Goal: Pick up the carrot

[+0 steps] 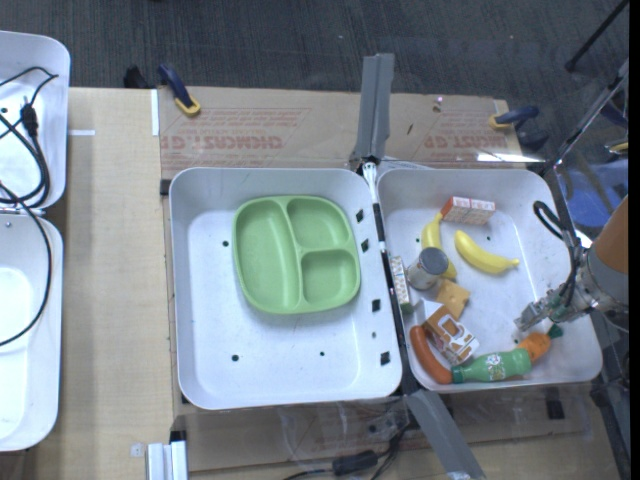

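The carrot [536,347] is a short orange piece near the front right corner of the right bin [520,182]. It lies against the top end of a green bottle [490,366]. My gripper [540,315] reaches in from the right edge and hangs just above and behind the carrot, very close to it. The view does not show whether it touches the carrot. The arm's wrist covers the bin's right wall.
The right bin also holds two bananas [486,253], a small box [467,209], a grey can [432,265], a cheese wedge [453,295], a carton [451,334] and a red sausage [427,356]. A green divided plate [296,255] lies in the left bin [200,268].
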You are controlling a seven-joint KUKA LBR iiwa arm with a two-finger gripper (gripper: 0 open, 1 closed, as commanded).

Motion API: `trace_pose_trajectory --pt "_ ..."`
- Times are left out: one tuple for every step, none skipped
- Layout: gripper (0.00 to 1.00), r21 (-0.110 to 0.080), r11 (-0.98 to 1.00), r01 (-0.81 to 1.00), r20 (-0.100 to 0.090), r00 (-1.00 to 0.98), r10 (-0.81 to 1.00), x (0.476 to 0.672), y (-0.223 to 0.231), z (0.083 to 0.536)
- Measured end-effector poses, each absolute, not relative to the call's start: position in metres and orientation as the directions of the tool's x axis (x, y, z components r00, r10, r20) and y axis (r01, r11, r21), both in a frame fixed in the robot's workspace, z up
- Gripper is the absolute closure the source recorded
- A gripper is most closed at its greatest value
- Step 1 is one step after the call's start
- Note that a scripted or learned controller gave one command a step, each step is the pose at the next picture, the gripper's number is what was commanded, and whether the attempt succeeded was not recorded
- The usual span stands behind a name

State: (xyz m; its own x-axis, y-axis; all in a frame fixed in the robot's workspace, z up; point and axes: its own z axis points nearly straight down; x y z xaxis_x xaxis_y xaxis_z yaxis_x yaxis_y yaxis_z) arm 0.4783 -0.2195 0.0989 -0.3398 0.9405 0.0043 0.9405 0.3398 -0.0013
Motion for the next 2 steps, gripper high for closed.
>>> trace_pose_trajectory --pt "0.0 -0.002 0.339 0.941 0.006 -0.339 0.941 0.4783 -0.2192 0.0988" --pt "1.0 -0.002 0.339 0.941 0.005 -0.339 0.941 0.4789 -0.2195 0.1074"
